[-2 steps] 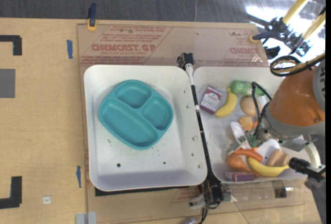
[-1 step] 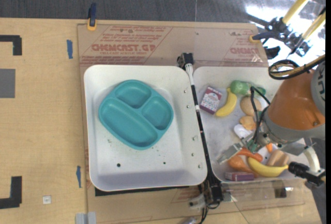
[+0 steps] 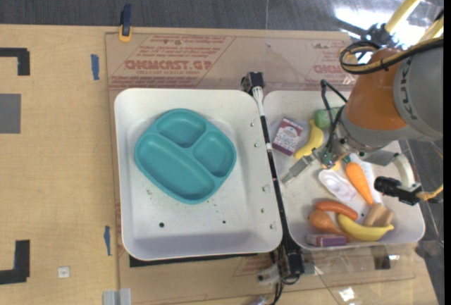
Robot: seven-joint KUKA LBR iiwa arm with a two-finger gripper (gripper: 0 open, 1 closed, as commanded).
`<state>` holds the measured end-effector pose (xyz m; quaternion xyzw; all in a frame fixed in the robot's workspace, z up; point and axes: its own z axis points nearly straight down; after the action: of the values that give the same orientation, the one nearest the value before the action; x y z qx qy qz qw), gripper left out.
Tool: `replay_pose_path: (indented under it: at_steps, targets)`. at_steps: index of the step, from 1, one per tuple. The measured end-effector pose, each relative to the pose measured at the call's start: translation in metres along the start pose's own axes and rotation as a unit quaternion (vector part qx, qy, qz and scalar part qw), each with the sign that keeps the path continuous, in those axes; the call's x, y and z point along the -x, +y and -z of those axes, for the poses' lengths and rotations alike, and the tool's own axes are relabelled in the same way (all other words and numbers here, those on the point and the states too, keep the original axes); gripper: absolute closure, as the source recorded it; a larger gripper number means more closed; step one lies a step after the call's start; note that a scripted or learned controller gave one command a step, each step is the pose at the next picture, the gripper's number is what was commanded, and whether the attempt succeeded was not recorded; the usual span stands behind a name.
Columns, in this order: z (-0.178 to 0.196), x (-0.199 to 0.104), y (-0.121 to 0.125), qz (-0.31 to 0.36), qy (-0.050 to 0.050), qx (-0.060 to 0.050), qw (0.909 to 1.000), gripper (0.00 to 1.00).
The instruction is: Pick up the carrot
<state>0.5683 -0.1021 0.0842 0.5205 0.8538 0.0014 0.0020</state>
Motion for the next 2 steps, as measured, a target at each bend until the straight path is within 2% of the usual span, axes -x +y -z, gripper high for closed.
replay_pose_path:
  at_steps: [1, 2]
  targets:
    - [0.000, 0.050, -0.047, 0.076, 0.002, -0.003, 0.9971, 0.00]
    - [0.011, 0.052, -0.044, 0.075, -0.006, 0.003, 0.9971, 1.00]
